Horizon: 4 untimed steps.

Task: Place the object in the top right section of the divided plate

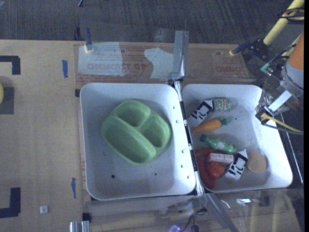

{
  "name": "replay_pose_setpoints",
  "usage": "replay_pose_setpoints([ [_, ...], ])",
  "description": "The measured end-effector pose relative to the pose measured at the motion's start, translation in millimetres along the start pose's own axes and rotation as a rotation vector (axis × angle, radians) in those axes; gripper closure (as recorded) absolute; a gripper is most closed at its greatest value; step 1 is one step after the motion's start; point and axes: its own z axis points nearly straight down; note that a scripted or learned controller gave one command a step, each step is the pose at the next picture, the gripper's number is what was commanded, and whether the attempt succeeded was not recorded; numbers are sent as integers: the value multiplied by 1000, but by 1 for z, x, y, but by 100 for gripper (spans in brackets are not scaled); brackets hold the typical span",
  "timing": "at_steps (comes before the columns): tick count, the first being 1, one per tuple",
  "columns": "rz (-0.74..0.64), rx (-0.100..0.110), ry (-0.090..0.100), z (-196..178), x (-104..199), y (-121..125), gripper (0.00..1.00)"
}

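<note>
Hovering — pincer (pixel 268 111) above right bin's (pixel 275 178) edge.

1. Left bin (pixel 96 178): holds a green divided plate (pixel 136 130), three sections, set at a slant.
2. Right bin (pixel 270 178): carrot (pixel 208 125), green bottle (pixel 218 144), small can (pixel 222 104), two black-and-white cartons (pixel 201 110) (pixel 236 165), red packet (pixel 212 166), round tan piece (pixel 257 163).
3. Gripper (pixel 266 114): over the right bin's right edge, apart from the items.
</note>
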Motion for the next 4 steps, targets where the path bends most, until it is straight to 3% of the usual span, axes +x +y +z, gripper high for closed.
replay_pose_setpoints([
  [1, -45, -3, 2, -24, 81, 0, 100],
  [2, 281, -3, 2, -124, 88, 20, 100],
  [3, 437, -3, 3, -213, 43, 57, 100],
  [4, 543, 2, 1, -106, 13, 0, 100],
])
